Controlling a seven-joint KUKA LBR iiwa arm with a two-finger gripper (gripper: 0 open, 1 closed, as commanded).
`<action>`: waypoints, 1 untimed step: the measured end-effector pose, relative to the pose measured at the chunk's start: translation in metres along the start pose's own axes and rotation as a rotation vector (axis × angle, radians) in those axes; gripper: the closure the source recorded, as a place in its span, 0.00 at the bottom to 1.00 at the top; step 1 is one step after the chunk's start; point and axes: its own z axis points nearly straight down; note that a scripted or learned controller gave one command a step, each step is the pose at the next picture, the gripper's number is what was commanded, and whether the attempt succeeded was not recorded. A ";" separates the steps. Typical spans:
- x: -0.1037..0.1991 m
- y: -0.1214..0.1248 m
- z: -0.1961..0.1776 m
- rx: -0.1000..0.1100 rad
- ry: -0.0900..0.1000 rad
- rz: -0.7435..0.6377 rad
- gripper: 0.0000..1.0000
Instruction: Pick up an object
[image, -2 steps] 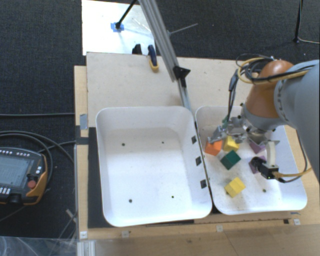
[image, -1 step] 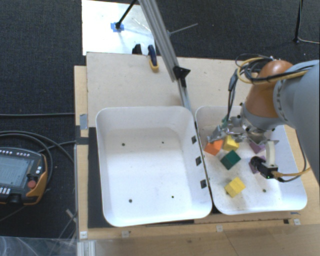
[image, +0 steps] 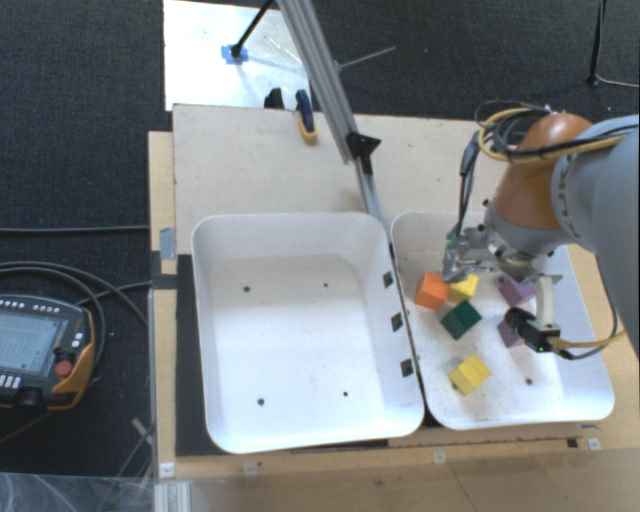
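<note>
The gripper (image: 462, 268) hangs low in the right bin (image: 590, 400), the small yellow block (image: 463, 289) just at its six o'clock (orange cube (image: 431, 290) touching at nine); jaw state unreadable.

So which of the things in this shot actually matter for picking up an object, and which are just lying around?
For the job:
gripper
orange block
green block
two yellow blocks
purple blocks
right bin

Lying about:
left bin
teach pendant
clamp on the board
</note>
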 end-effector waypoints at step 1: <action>-0.051 0.031 -0.093 0.028 0.002 0.007 1.00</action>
